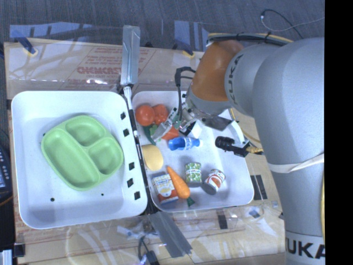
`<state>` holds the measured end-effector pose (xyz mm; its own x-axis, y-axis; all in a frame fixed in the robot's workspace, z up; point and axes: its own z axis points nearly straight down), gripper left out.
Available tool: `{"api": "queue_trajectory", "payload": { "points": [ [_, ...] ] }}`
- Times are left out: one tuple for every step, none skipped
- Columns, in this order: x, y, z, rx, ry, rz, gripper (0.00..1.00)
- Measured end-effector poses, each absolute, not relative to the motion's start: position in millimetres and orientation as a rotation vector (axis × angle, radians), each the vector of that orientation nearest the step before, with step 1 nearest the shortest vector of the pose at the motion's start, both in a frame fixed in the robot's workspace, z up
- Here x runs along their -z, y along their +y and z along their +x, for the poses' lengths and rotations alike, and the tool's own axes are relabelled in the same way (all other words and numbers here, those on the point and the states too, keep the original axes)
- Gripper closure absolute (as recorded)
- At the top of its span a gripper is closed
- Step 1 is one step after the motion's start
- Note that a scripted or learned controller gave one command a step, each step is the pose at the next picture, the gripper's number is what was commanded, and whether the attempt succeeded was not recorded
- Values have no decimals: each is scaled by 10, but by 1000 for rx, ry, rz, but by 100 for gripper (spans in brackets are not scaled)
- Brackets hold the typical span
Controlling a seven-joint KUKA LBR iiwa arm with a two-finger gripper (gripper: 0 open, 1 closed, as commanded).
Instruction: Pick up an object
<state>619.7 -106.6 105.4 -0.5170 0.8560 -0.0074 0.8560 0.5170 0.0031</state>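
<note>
Two bins side by side on the bench. In the left bin, a divided plate, near the middle. In the right bin, a cluster: two tomatoes touching at the far left corner; just nearer, a bottle lying on its side; a lemon by the left wall; a carrot slanting beside a small box at the near edge; right of these, an upright can and a tipped can. Over the far part, the gripper, low among tomatoes and bottle.

A pale green divided plate sits in a white bin; an orange carrot, a blue bottle.
</note>
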Motion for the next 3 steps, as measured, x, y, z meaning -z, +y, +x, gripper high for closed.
{"api": "queue_trajectory", "payload": {
  "points": [
    [-1168,-1056,6233,-6,2722,1526,100],
    [-1931,-85,6572,-2,2737,1541,100],
    [-2829,-491,6574,-1,2854,1302,100]
  ]
}}
